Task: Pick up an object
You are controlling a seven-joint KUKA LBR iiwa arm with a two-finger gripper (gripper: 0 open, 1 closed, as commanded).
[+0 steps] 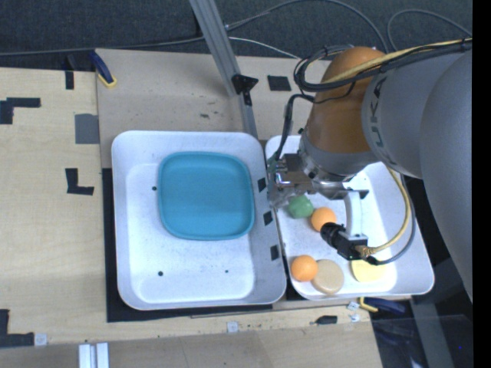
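Green ball under gripper (right bin); finger state unclear, arm blocks view.

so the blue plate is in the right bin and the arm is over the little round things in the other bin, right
Not quite. The camera view shows the blue plate in the left bin, not the right. The arm is over the right bin, where an orange ball, a green ball and other small pieces lie.
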